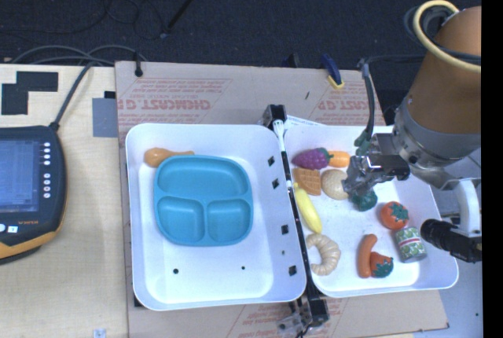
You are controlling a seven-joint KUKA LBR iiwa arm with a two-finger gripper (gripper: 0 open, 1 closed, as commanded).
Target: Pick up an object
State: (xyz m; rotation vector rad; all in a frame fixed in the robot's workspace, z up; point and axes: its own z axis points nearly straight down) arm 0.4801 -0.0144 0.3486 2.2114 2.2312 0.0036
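Note:
My gripper [360, 185] hangs low over the middle of the right bin [440, 277], reaching in from the right. Directly under its tip lies a dark teal round toy [365, 202], partly covered by the gripper. Whether they touch I cannot tell. Just left of the tip sits a cream round piece [333, 185] beside an orange waffle-like piece [308, 181]. Purple grapes [312, 159] and a small orange carrot [339, 158] lie farther back. A red tomato [394, 214] rests to the right of the teal toy.
A yellow banana [307, 211], a pale croissant [324, 253], a red sausage [366, 254] and a small can [409, 243] fill the right bin's front. The left bin [149, 273] holds a blue divided plate [203, 199] and an orange drumstick [161, 157]. A pendant [27, 187] lies far left.

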